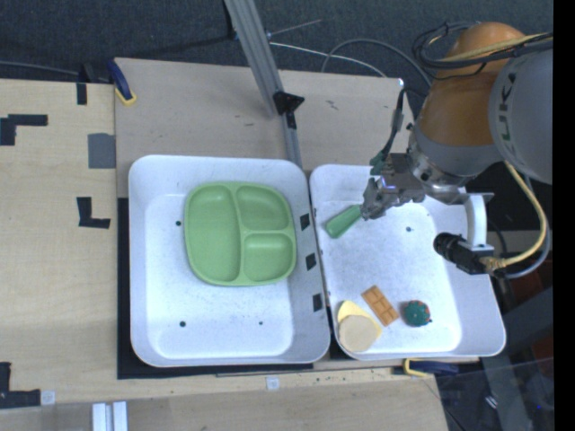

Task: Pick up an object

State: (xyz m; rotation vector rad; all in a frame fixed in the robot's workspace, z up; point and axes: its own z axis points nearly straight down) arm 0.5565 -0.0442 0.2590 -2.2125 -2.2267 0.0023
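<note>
The two-finger gripper (375, 203) pinches just one end of the smooth green cylinder (342, 221) — it could pivot and slip into the right-hand white bin (449, 344).

Arm housing (530, 106): dark letters are showing on the grey casing at the right, cut off by the edge, too partial for me to be reading.
Bins, tray, counter: nothing legible is showing on them.
</note>
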